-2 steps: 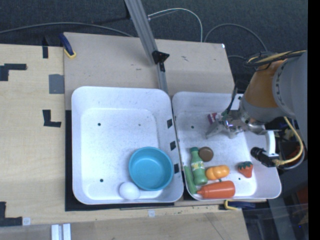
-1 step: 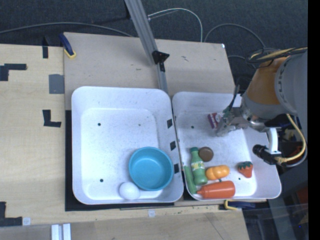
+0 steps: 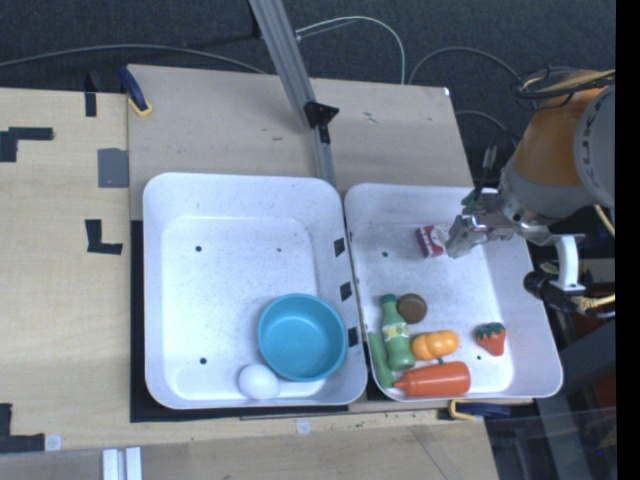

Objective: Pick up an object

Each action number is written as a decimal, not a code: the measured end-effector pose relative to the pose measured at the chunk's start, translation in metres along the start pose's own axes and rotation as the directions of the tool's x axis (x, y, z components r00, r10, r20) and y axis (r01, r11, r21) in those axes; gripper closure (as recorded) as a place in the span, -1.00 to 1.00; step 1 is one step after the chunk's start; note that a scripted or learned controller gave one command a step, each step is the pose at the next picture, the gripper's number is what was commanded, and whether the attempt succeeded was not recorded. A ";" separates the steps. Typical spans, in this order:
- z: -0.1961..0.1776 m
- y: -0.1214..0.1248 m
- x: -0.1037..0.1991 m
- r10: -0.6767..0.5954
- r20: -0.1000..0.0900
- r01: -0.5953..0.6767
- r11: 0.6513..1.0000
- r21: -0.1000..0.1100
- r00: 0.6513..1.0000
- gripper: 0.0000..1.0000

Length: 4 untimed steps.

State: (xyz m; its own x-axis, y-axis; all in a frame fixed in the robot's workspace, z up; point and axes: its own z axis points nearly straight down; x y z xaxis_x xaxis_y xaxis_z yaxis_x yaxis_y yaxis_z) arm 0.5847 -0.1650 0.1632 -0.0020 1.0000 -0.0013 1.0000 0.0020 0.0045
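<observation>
My gripper [image 3: 462, 238] hangs low over the back of the right bin [image 3: 520, 368], reaching in from the right. Just to its left a small red and white packet [image 3: 430, 241] lies on the bin floor, touching or nearly touching the fingertips. Toward the front of the same bin lie a green bottle [image 3: 393, 334], a brown round piece [image 3: 412, 308], an orange piece [image 3: 435, 345], a red-orange carrot-like piece [image 3: 435, 378] and a small strawberry [image 3: 489, 337].
The left bin [image 3: 200, 208] holds a blue bowl [image 3: 300, 336] and a white ball [image 3: 259, 380] near its front edge. A grey pole [image 3: 290, 58] slants across the bench behind the bins. Cables loop beyond the bench's back edge.
</observation>
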 end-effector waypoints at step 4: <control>-0.057 -0.033 0.121 -0.005 -0.004 0.005 1.000 0.008 1.000 1.00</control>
State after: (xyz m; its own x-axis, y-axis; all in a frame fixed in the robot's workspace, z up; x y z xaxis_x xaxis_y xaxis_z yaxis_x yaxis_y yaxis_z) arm 0.5516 -0.0444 0.2198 -0.0069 1.0000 0.0022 1.0000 0.0069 -0.0037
